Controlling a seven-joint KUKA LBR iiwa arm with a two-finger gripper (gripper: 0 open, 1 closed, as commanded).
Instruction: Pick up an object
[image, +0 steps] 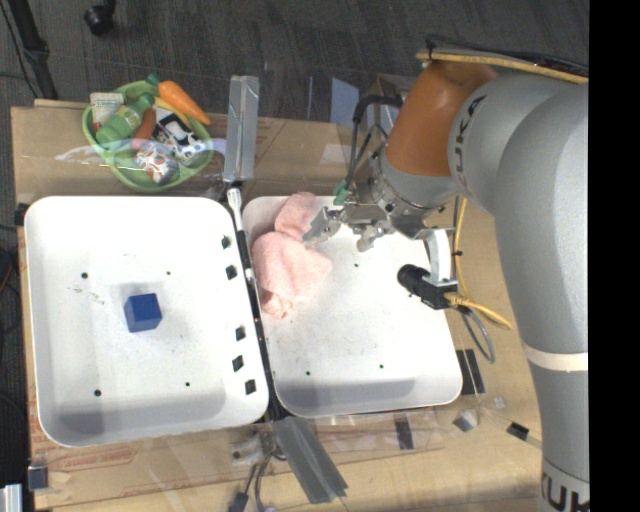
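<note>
The gripper hangs over the upper part of the right bin, its two fingers spread apart with nothing between them. Just off the left fingertip lies a pink cloth, bunched against the bin's left wall; the fingertip looks close to the cloth's upper edge, though whether it touches cannot be told. Well away from the fingers, across the divider, a blue cube sits alone on the floor of the left bin. Farther beyond the fingers, past the bins' top-left corner, a green bowl holds toy food, among it a carrot
</note>
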